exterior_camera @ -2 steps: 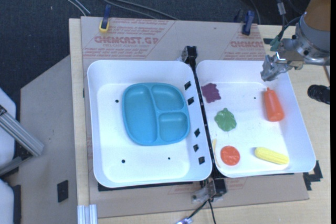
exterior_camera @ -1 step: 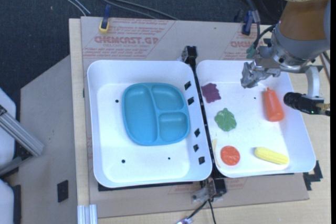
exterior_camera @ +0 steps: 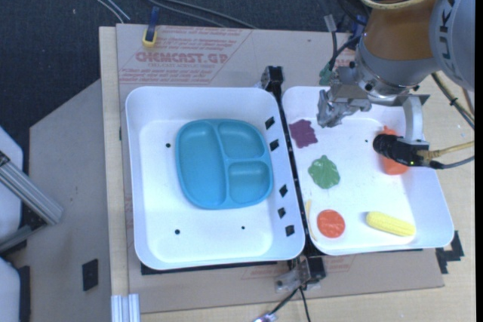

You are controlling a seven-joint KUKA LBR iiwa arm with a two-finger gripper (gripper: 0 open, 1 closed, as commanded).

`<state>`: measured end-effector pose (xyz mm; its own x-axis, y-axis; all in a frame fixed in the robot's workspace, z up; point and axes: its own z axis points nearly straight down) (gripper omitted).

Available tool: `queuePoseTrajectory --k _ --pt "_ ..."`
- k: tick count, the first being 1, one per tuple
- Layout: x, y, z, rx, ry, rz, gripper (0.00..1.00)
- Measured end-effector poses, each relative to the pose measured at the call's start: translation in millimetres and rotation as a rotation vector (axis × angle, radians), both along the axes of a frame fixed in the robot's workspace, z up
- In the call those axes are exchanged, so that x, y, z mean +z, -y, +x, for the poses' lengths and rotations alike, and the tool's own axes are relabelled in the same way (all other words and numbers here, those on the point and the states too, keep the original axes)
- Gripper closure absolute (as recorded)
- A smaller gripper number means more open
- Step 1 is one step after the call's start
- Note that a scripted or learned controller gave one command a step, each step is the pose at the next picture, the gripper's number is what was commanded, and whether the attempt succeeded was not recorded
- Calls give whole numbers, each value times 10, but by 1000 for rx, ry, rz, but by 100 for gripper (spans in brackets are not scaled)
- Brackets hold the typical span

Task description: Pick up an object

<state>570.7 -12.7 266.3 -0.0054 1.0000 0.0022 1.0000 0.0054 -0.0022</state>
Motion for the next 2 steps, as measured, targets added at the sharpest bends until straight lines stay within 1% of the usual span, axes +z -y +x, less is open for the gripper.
queuePoseTrajectory --k 1,2 --pt "-16 -458 -101 0 -1 1 100" --pt "-103 -1006 -124 -1 -2 0 100"
